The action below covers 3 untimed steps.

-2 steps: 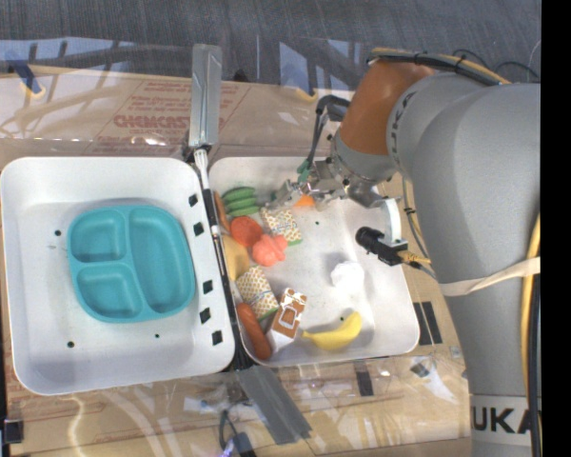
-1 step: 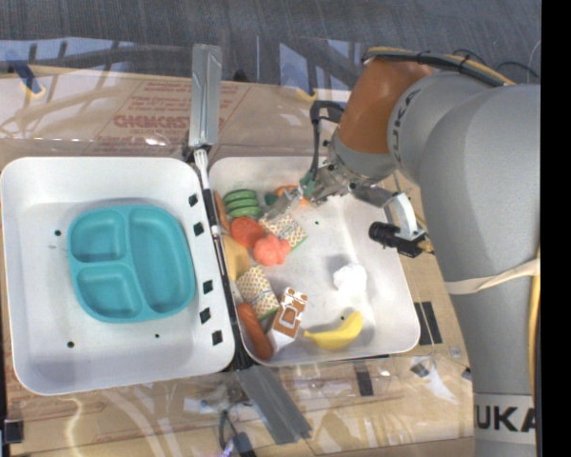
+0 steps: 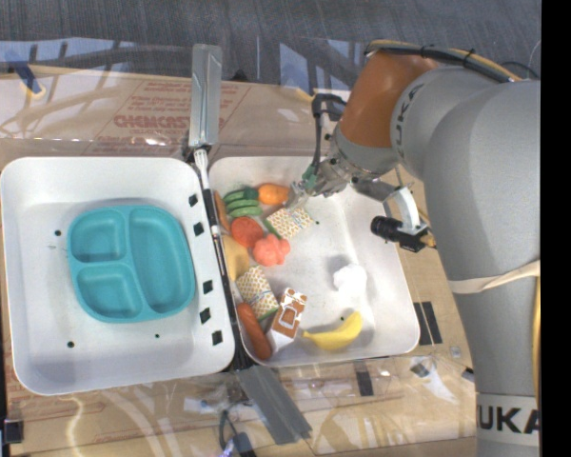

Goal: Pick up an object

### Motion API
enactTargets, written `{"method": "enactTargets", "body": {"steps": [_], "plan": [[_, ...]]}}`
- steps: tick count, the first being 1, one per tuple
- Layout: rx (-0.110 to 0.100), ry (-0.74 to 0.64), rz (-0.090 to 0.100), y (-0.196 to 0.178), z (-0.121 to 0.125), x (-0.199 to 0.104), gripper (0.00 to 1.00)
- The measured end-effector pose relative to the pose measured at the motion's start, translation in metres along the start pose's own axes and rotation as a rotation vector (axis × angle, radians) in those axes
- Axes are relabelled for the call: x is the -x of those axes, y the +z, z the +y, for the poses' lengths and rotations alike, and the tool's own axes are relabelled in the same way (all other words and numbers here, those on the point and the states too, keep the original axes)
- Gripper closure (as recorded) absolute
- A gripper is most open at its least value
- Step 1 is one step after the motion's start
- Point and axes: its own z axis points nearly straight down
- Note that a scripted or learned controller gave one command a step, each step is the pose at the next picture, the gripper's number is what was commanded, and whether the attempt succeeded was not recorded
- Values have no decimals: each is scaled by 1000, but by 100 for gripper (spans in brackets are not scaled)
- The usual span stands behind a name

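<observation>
Toy foods, the things to be picked from, lie heaped in the right bin (image 3: 400, 284), mostly along its wall beside the left bin (image 3: 19, 255). Using the red tomato (image 3: 272, 248) near the heap's middle as the landmark: above it sit a green vegetable (image 3: 240, 201) and an orange piece (image 3: 273, 194); up and to its right lies a checkered packet (image 3: 290, 222); just to its upper left is a second red piece (image 3: 246, 229); below it lie another checkered packet (image 3: 254, 285) and a small orange-and-white carton (image 3: 288, 316); further down and right is a yellow banana (image 3: 334, 333); right of it and a little lower sits a white lump (image 3: 350, 278), hard to make out against the white floor.

The gripper (image 3: 305, 187) hangs above and right of the tomato, close to the orange piece. Its tips are small and blurred against the clutter, so I cannot tell how wide they stand or whether anything is between them. The arm's grey bulk hides the worktop (image 3: 95, 103) beyond the right bin's far-right corner.

The left bin holds a teal divided tray (image 3: 130, 262) with three compartments.
</observation>
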Motion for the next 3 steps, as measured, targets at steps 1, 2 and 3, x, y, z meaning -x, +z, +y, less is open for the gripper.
{"method": "enactTargets", "body": {"steps": [1,2,3], "plan": [[5,-174,4,-9,-66,6,100],[6,-174,4,-9,-66,6,0],[5,306,6,1,14,-35,0]]}}
